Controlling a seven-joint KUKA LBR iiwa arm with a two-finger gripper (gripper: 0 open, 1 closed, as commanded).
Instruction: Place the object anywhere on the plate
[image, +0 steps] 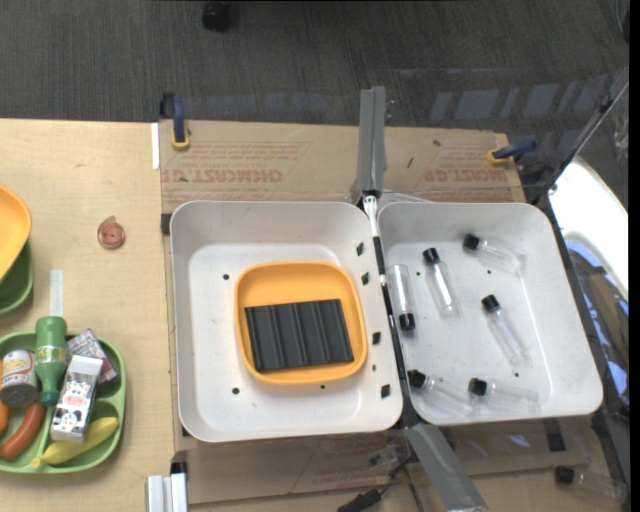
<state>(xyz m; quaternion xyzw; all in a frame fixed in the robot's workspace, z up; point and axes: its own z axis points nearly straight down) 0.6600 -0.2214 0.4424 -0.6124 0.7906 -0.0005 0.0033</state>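
How my gripper is set I cannot tell from here. At the right of the frame sits the shallow white right bin (560, 300), and in it lie 6 clear plastic tubes with black caps, none of them on the plate. 1 tube (399, 290) lies along the bin's left wall, a 2nd (438, 280) just right of it, and a 3rd (492, 251) is in the upper part of the bin. A 4th (505, 328) lies at mid-right, and the 5th (436, 388) and 6th (502, 392) lie end to end along the lower edge.

Touching that bin on its left is the shallow white left bin (200, 330). At its middle rests the orange rounded-square plate (300, 277), carrying a dark grey ribbed rectangular pad (300, 335).

Both bins stand on a brown cardboard sheet (270, 165) held by a blue clamp (172, 110) at the upper left.

Further left on the pale wooden bench (90, 180) lies a small pink disc (112, 233). At the lower left a green divided tray (110, 425) holds a green toy bottle (50, 350) and a white carton (72, 397).
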